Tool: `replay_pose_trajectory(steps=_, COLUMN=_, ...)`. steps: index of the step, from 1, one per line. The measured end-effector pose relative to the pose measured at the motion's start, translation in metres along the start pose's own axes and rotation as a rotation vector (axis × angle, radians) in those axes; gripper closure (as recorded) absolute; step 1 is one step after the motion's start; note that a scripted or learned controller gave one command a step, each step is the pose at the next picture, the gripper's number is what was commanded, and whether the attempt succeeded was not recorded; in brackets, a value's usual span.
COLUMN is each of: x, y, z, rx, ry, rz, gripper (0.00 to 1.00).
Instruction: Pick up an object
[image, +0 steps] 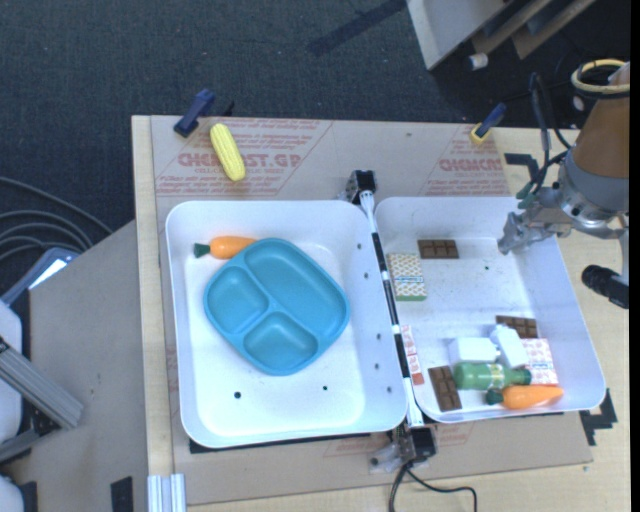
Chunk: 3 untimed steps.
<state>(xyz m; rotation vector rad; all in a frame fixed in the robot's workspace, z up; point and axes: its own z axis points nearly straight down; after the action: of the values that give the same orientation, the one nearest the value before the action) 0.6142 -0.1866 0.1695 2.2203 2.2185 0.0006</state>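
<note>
Objects to pick: they lie in the right white bin (560, 290), most of them at its 6 o'clock side.
Green plastic bottle (488, 376): on its side, touching the orange toy carrot (530, 397) at its 5 o'clock.
White and red packets (520, 352): just at 12 o'clock of the bottle, with a dark brown chocolate bar (516, 325) above them.
Second brown bar (444, 387): at 9 o'clock of the bottle, near the bin wall.
Third brown bar (438, 249): alone at the bin's 11 o'clock.
Patterned white-green packet (407, 276): leans on the left wall.
Grey gripper (518, 233): over the bin's 1 o'clock rim, well apart from the objects; I cannot tell how its claw stands.
Left white bin (200, 390): holds a blue divided plastic plate (276, 305) and another orange carrot (226, 246) at 11 o'clock.
Yellow toy corn (227, 151): on the cardboard, at 12 o'clock of the left bin.
</note>
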Motion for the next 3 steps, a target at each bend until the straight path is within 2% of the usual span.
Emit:
replay_pose_trajectory(steps=1, x=0.0, y=0.0, z=0.0, rx=0.0, ry=0.001, rz=0.0, gripper=0.0)
replay_pose_trajectory(steps=2, x=0.04, y=0.0, z=0.079, rx=0.006, ry=0.003, rz=-0.001, gripper=0.0)
replay_pose_trajectory(steps=3, x=0.063, y=0.052, z=0.08, rx=0.001, ry=0.002, rz=-0.001, gripper=0.0)
